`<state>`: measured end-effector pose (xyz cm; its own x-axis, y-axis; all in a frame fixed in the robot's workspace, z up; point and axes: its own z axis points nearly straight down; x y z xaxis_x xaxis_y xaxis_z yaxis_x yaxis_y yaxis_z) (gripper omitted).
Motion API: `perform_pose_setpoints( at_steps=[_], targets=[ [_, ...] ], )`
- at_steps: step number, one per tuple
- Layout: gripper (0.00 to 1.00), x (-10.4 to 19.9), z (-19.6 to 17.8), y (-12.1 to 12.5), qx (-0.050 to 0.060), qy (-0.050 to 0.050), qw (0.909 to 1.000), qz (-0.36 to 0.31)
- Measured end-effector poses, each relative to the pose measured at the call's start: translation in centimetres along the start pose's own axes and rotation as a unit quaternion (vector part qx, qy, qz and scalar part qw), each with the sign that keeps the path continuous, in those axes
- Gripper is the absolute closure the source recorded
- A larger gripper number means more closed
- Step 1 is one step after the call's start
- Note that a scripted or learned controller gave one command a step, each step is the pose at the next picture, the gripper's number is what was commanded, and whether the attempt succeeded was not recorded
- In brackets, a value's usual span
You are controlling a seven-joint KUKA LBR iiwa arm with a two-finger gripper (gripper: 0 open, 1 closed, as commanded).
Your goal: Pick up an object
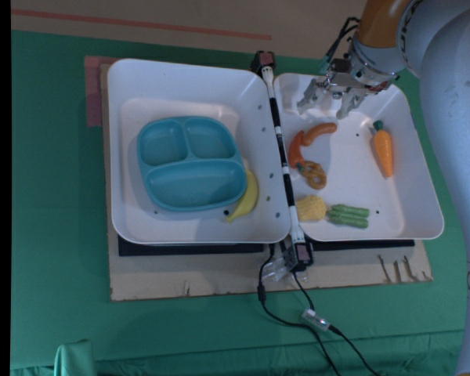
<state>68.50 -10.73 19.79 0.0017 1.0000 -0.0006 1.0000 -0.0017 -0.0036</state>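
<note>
The gripper [330, 100], fingers spread and empty, hovers just above the orange sausage [307, 138], whose curved long axis runs diagonally toward the divider.

Lying under both bins: brown cardboard sheet [219, 276] | covering bench: green cloth [55, 210] | trailing toward near edge: black cable [317, 323] | running along far floor: red tape line [141, 24]

Grey KUKA arm [454, 92], orange band above wrist.
Smooth rounded pale-grey shells; black lettering partly visible low on the lower link; thin dark cables along the wrist; metallic silver gripper [330, 105] with two light-grey fingers [308, 98] under a ribbed collar.
</note>
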Motion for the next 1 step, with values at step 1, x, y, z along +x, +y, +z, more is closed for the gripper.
perform_pose_setpoints(
  at_steps=[1],
  targets=[
    [0.0, -0.66, 1.29, -3.99, -0.012, -0.002, 0.9999, 0.0]
  ],
)
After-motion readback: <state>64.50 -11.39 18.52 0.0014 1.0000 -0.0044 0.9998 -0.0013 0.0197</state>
